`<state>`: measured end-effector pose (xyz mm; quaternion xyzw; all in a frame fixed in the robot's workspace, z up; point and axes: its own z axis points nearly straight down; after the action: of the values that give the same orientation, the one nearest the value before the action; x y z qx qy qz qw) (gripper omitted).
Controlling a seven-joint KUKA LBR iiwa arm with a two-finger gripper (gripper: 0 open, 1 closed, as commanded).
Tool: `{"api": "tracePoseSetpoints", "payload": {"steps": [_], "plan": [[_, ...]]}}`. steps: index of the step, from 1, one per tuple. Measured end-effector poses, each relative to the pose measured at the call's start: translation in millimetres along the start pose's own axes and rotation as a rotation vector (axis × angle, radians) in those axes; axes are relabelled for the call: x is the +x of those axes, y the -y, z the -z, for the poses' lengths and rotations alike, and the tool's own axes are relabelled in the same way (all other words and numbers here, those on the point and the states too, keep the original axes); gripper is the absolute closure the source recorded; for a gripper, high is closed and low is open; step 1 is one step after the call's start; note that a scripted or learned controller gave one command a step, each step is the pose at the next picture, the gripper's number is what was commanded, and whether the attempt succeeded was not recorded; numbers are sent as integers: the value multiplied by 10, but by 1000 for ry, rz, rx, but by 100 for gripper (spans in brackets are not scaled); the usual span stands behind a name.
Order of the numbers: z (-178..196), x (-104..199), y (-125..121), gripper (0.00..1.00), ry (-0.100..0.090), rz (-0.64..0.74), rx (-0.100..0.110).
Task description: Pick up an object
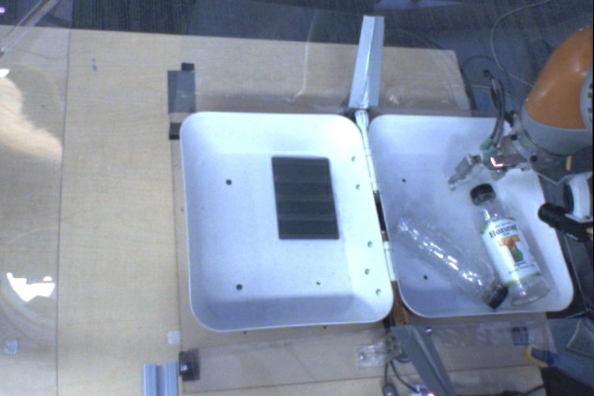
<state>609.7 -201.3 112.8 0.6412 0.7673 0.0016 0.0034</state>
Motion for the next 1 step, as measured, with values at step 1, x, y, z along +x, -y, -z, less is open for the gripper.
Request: {"api": "tracePoseSetpoints", "payload": {"steps": [1], "plan": [[123, 5, -26, 100, 3, 3, -7]]}}
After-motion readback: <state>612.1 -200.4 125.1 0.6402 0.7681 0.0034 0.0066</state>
